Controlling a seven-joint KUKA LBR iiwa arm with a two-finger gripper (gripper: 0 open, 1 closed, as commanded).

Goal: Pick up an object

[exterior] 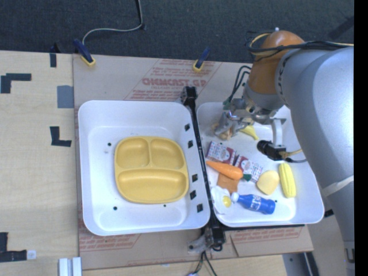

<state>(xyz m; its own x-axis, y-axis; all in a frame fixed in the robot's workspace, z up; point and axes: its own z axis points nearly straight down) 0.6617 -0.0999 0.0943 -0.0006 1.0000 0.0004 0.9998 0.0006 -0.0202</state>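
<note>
The hand (231, 121), whose state cannot be told, should be lowered straight on the tan object (223, 131) beside the banana (249, 132).

One fixed camera looked down on me from above the worktop (34, 154), tilted at a slant rather than straight down. It stood far enough back to take in both white bins at once: the left bin (92, 171) with its yellow divided plate (151, 169) sat mid-frame, the right bin (305, 206) beside it. My arm (322, 96) entered from the right side of the frame and loomed large there, nearer the lens. Dark floor (172, 10) ran along the top edge.
</note>
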